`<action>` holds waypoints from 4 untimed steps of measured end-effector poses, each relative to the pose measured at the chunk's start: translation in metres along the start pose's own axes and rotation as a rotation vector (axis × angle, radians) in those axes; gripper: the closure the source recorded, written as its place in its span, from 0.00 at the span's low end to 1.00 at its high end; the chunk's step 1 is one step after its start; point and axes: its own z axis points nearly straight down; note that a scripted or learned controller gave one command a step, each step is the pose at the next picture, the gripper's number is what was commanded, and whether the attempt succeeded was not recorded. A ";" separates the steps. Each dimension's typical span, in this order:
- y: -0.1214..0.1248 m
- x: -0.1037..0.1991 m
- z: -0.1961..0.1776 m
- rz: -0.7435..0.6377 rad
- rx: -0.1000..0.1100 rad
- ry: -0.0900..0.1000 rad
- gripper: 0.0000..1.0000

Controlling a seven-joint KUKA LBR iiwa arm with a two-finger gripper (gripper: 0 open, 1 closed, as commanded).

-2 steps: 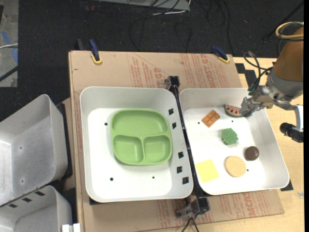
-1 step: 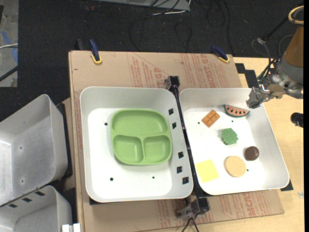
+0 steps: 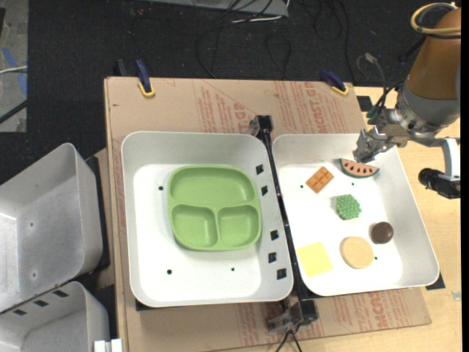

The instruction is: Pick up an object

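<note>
In the right bin (image 3: 410, 196) lie a watermelon slice (image 3: 360, 170), an orange cracker (image 3: 319, 180), a green bumpy piece (image 3: 348, 207), a brown round piece (image 3: 381, 232), a tan round cookie (image 3: 357, 252) and a yellow square slice (image 3: 314, 259). My gripper (image 3: 364, 152) hangs at the bin's far edge, its tips just above the left end of the watermelon slice. Nothing shows between its tips.
The left bin (image 3: 139, 218) holds a green three-compartment plate (image 3: 215, 207). A black divider with clips (image 3: 275, 211) runs between the bins. Grey tubs (image 3: 44, 218) stand off the bench at the left. The arm's orange band (image 3: 437, 50) rises at the upper right.
</note>
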 end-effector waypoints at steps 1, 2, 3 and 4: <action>-0.016 0.052 0.007 0.000 0.003 0.001 1.00; -0.024 0.105 -0.004 0.000 0.002 0.001 1.00; -0.035 0.163 0.006 0.000 0.005 0.001 1.00; -0.050 0.213 0.003 0.000 0.004 0.001 1.00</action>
